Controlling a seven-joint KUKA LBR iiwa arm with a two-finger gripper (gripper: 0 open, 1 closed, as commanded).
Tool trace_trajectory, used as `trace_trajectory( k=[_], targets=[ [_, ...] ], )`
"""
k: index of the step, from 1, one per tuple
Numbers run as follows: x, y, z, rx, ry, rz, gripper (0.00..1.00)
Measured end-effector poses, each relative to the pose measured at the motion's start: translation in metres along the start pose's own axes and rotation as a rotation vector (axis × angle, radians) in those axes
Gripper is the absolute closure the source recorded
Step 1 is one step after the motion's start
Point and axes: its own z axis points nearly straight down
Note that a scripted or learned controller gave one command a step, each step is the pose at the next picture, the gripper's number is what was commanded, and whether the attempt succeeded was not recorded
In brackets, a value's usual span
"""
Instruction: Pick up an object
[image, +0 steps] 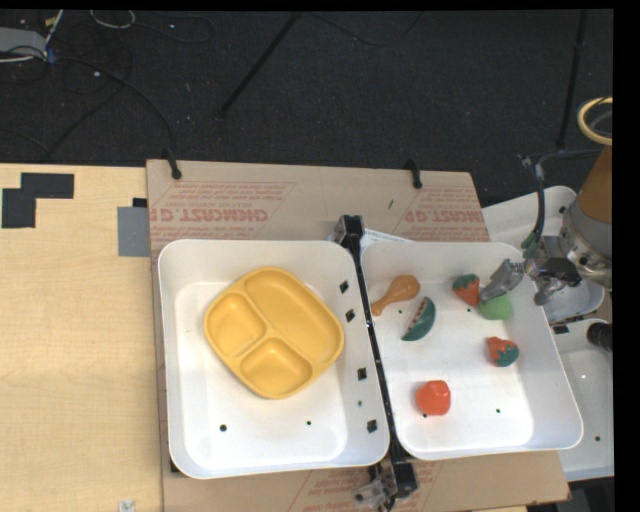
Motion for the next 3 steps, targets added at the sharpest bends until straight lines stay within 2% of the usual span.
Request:
trace_trajectory(
  k=[1, 3],
  targets=[
    [0.0, 0.003, -0.007, -0.013, -0.003, -0.003, 0.0],
    [0.005, 0.01, 0.109, -0.006, -0.001, -0.003, 0.0]
  ],
)
